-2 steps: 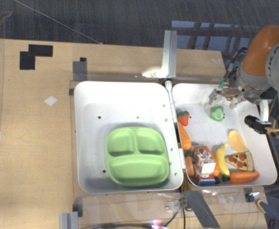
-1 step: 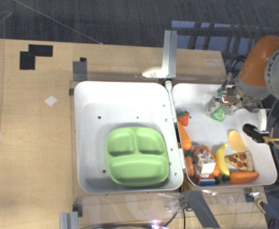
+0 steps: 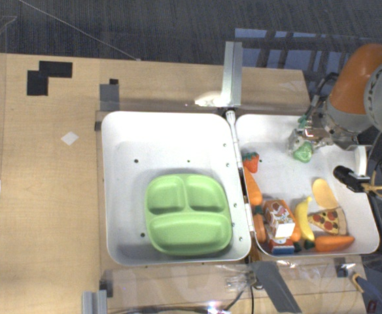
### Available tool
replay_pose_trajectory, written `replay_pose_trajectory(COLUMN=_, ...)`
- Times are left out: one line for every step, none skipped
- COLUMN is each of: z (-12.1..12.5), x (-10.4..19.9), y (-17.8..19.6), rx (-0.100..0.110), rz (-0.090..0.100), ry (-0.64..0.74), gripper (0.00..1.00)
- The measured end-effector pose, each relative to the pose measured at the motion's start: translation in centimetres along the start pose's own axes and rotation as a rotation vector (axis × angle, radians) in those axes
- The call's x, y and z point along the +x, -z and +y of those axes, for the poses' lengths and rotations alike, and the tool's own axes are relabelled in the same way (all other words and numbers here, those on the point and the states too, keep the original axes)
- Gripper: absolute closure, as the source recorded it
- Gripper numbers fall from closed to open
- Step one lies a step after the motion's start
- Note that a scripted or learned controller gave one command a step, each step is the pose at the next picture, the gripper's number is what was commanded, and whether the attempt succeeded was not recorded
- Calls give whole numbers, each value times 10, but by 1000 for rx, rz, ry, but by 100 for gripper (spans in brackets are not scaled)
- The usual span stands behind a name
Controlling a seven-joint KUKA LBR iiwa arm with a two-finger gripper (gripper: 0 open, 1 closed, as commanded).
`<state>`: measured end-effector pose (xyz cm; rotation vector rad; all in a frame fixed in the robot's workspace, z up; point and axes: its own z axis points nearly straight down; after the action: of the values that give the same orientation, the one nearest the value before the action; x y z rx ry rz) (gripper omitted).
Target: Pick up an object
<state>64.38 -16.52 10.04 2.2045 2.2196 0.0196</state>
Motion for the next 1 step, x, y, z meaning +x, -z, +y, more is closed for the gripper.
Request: replay_pose_trajectory(z=2, x=1, y=9, rx=-3, rz=1, ry=2, gripper=100)
